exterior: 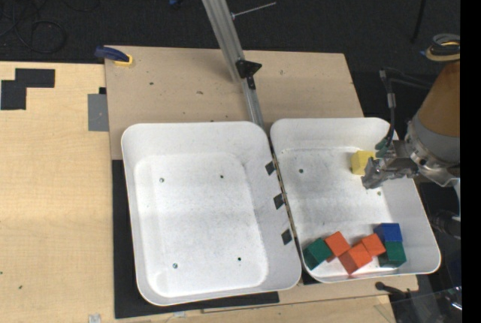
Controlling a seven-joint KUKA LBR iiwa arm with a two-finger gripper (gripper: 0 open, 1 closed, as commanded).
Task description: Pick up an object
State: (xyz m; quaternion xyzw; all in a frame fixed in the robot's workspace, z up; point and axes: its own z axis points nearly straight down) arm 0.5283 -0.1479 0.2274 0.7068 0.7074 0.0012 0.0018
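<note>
A small yellow block [361, 161] lies in the right bin [323, 186] near its right wall. My gripper [375, 173] hangs just to the right of and slightly below that block, touching or nearly touching it. In the bin's front right corner sits a cluster of blocks: a green one [319, 251], orange ones [337, 242] [355, 259] [373, 244], a blue one [388, 231] and another green one [392, 253]. The arm's grey wrist and orange band [443, 107] rise at the right edge.
The left bin [199, 212] sits beside the right one, with black clips [278, 200] along the shared wall. A slanted aluminium rail [225, 28] rises behind the bins. A blue and yellow clamp [114, 55] lies at the bench's far left corner.
</note>
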